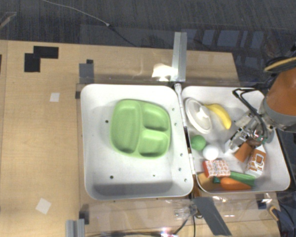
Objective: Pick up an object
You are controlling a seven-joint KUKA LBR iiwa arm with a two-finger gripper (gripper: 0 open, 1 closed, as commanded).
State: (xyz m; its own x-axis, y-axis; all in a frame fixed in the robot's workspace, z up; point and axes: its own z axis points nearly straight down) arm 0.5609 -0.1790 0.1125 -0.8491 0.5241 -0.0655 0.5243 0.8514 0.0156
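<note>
My gripper (240, 138) hangs low over the right bin (281, 179), reaching in from the right, just above and touching or nearly touching a small orange-brown block (242, 153). Beside that block lies an orange-and-white carton (257, 162). A banana (220, 115) and a white bowl (199, 116) sit at the bin's back left. In the middle left, a green ball (199, 142) rests next to a white ball (210, 153). Along the front edge are a red-and-white box (216, 168), a carrot (234, 183) and a green stick (243, 176).
The left bin (98, 177) holds a green divided plate (140, 127). A metal post (179, 58) stands behind the wall between the bins. The arm's orange band (287, 95) looms over the right bin's back right corner.
</note>
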